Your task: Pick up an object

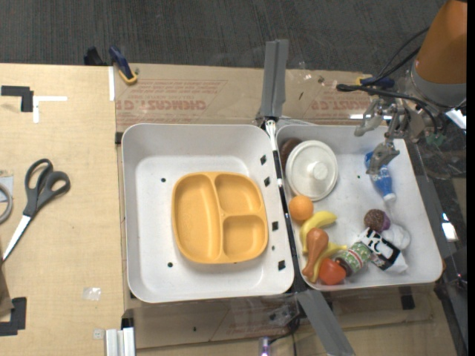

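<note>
My gripper [384, 153] hangs over the far right part of the right bin [427, 221], below the orange band of the arm. Right under its tip lies a small blue and white tube [381, 182], so close that I cannot say whether they touch. In the same bin are a white round bowl [312, 170], an orange [300, 208], a banana [320, 221], a tan pear-shaped piece [315, 245], a red tomato [332, 272], a small bottle [355, 256], a black and white packet [384, 248] and a dark purple ball [375, 219].
The left bin [141, 199] holds a yellow divided plate [220, 216]. Scissors [34, 194] lie on the wooden bench at the far left. A blue and yellow clamp [122, 64] sits behind the left bin. Cables [386, 65] trail from the arm at the upper right.
</note>
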Tool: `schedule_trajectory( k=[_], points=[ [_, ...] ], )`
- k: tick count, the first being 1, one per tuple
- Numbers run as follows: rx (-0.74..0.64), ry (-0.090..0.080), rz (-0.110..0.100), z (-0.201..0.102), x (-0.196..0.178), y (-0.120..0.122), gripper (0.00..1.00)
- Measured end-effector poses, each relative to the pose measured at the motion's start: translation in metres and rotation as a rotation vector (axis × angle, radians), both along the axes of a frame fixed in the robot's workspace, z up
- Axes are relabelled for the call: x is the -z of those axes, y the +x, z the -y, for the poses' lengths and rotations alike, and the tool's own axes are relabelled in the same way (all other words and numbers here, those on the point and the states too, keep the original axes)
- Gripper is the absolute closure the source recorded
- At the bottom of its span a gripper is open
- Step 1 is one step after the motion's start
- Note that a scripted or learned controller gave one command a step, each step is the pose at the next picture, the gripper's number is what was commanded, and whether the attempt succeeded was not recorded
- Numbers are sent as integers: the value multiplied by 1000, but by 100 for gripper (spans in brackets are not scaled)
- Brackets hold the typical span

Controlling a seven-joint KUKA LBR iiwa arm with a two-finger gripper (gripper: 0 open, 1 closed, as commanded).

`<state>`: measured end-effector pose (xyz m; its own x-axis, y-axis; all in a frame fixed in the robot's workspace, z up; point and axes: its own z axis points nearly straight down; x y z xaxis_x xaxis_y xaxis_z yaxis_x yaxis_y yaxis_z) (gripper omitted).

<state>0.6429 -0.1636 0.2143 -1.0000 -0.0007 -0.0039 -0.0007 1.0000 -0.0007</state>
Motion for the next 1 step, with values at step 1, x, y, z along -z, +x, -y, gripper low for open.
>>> schedule_trajectory(
  k=[1],
  points=[
    [114, -1, 3, 49, 120, 18, 0]
  ],
)
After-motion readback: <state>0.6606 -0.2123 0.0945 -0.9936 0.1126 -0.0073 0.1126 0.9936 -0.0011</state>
